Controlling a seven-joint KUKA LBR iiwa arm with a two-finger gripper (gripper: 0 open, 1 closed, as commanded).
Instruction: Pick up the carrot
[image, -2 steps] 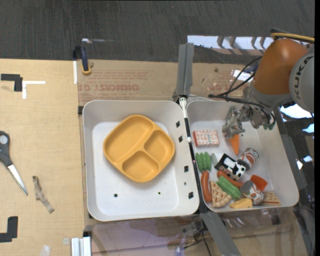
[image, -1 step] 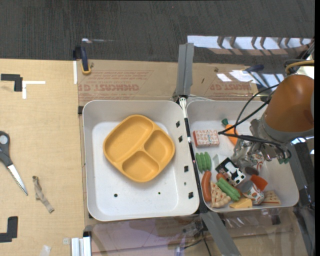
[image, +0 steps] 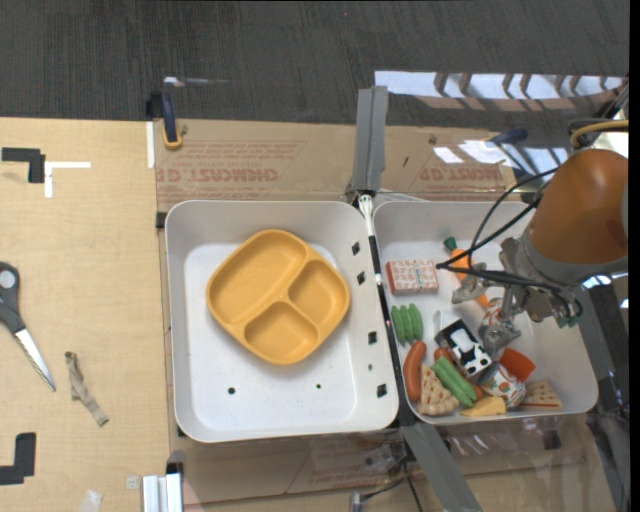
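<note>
The carrot (image: 459, 263) is a small orange piece with a green top, lying in the upper middle of the right bin (image: 575, 385). Its right end is hidden under the gripper's parts. My gripper (image: 489, 308) hangs low in this bin, just right of and below the carrot, among the toy foods. The arm's orange band (image: 590, 205) sits above it on the right. I see nothing clearly held.
A yellow divided plate (image: 278, 296) lies in the left bin (image: 190, 400). The right bin holds a red-and-white box (image: 412, 277), green pea pods (image: 407, 322), a red sausage (image: 414, 368), a pizza slice (image: 433, 392), a red pepper (image: 515, 362) and cheese (image: 485, 406).
</note>
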